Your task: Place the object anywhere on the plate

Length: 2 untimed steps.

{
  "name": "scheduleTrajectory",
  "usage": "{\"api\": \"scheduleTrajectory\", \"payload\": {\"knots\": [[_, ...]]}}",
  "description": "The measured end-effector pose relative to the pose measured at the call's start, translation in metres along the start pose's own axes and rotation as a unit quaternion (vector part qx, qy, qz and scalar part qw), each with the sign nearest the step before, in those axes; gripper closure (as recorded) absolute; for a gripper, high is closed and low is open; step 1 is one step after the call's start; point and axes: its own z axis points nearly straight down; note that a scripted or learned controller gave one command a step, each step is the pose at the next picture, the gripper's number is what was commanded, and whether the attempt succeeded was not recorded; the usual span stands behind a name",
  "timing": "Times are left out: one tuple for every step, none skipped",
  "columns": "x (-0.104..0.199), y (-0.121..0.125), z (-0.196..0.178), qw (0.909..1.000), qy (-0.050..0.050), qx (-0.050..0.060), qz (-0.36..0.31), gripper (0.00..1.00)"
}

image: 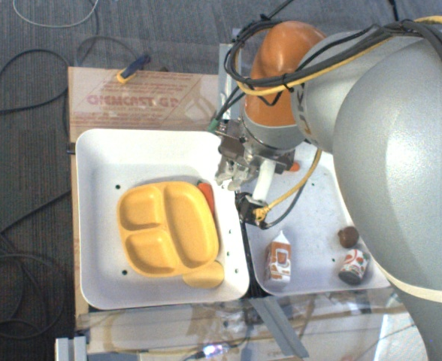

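Over at three o'clock the grey arm fills the picture, its orange band up near twelve. At nine o'clock sits the left bin, and the yellow plate with three compartments lies right in it. At five o'clock, the right bin carries the small stuff. The gripper hangs over the seam between the two bins, and whether it's open or closed, can't tell from up here. An orange-red object lies touching the plate's two o'clock rim. A yellow piece peeks from under its five o'clock edge. White carton, printed cup and brown ball sit in the right bin.
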Motion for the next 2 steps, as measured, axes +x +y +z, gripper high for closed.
{"api": "scheduleTrajectory", "payload": {"knots": [[0.0001,-0.0001,0.0001,1.0,0.0,0.0,0.0,0.0],[-0.0017,0.0,-0.0072,1.0,-0.001,0.003,0.001,1.0]]}}
